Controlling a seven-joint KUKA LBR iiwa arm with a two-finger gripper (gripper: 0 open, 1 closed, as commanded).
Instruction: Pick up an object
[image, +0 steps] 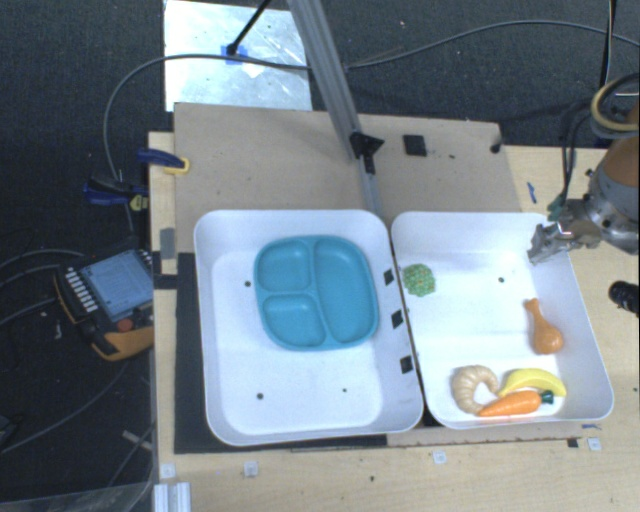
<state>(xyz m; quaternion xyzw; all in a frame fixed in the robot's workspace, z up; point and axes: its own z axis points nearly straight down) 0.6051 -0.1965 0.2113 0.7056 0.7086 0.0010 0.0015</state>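
Observation:
The right bin (470, 240) holds a green broccoli piece (418, 280) near its left wall, an orange drumstick-shaped toy (543, 327) at the right, and a croissant (473, 384), a banana (533, 380) and a carrot (513, 403) bunched at the front right corner. My gripper (547, 243) hangs over the bin's back right corner, above and behind the drumstick, with nothing seen between its fingers.
The left bin (225, 300) carries a blue divided plate (316, 291). A grey pole (335, 80) slants across the back of the bench. Clamps and a handheld device (110, 295) lie off the bench to the left.

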